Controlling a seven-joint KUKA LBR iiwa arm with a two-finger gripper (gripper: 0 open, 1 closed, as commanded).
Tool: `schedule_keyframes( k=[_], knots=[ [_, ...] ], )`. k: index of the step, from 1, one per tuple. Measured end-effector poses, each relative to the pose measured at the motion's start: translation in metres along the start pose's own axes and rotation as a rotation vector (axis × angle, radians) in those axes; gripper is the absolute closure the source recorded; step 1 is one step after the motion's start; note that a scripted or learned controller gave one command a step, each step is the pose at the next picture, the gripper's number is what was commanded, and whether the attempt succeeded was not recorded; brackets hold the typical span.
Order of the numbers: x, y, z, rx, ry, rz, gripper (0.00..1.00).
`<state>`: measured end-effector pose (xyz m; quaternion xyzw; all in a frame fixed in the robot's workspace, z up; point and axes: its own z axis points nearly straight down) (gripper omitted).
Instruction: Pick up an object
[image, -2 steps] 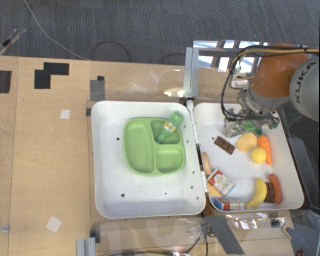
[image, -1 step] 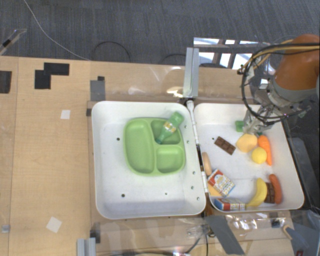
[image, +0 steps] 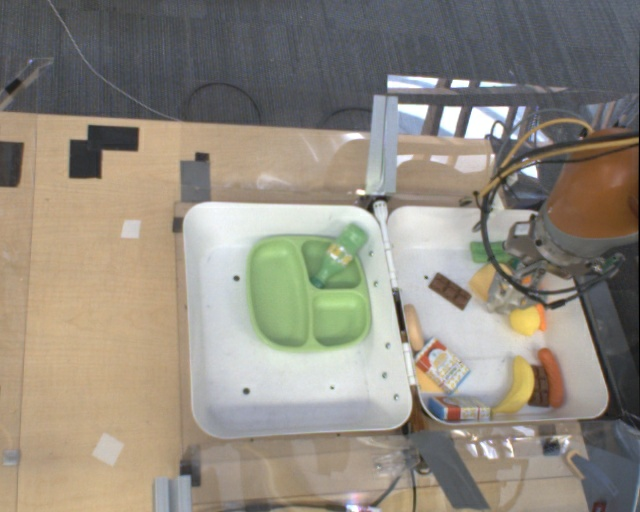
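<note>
One small yellow toy (image: 527, 320) with an orange tip, just beside the claw (image: 508, 296), grip state unclear.

bins (image: 215, 400): smooth white plastic | tray (image: 285, 320): matt green plastic | bench (image: 80, 330): pale wood

Green divided tray (image: 300, 310) in left bin (image: 215, 330), green bottle (image: 336, 255) on it, arm (image: 590, 200) over right bin (image: 580, 395)
</note>
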<state>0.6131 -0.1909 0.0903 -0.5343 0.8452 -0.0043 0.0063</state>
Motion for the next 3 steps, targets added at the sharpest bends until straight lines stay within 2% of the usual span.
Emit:
schedule_keyframes(
  k=[1,2,3],
  knots=[
    [0.001,0.0,0.001,-0.001,0.001,0.001,0.0],
    [-0.101,0.022,0.001,-0.004,-0.006,-0.085,0.0],
    [-0.037,0.086,-0.002,-0.001,0.0,-0.031,0.0]
  ],
)
